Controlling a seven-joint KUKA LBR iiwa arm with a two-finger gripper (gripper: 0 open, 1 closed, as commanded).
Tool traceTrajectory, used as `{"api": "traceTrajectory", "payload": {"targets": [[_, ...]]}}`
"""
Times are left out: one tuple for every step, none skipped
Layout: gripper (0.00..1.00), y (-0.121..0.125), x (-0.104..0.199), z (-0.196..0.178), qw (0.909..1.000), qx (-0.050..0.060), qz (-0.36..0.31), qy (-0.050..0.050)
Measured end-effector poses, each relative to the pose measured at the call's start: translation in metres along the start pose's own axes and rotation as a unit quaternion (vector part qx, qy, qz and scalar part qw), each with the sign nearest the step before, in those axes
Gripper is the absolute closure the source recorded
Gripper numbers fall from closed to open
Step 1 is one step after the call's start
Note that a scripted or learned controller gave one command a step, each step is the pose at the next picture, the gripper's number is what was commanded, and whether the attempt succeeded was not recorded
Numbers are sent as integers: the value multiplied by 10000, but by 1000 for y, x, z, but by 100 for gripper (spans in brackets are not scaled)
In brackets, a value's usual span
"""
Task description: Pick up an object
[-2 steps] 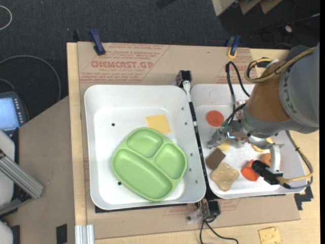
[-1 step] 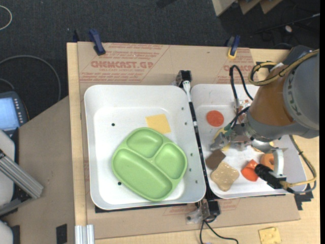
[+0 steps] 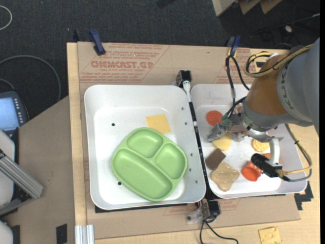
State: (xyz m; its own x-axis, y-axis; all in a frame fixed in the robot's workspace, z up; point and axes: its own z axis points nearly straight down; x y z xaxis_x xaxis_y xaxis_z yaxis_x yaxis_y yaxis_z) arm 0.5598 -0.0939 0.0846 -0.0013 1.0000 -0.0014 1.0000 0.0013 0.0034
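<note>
Grey arm reaching in from the frame's right, bent over the right bin, gripper low over a pale yellow piece at centre-right, its long axis unclear.

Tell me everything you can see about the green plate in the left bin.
The green plate is a pale green, rounded tray that looks like smooth plastic, split by raised ridges into three compartments: one long one and two smaller ones. All three hold nothing. It lies flat, right side up, turned at an angle, in the near part of the left bin. A yellow square lies just beyond it, near its far rim; whether they touch is unclear. The gripper is away in the other bin.
</note>
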Motion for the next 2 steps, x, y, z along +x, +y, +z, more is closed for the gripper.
{"api": "traceTrajectory", "payload": {"targets": [[100,0,0,-11,10000,-10,6,1],[0,0,0,-11,10000,-4,7,2]]}}
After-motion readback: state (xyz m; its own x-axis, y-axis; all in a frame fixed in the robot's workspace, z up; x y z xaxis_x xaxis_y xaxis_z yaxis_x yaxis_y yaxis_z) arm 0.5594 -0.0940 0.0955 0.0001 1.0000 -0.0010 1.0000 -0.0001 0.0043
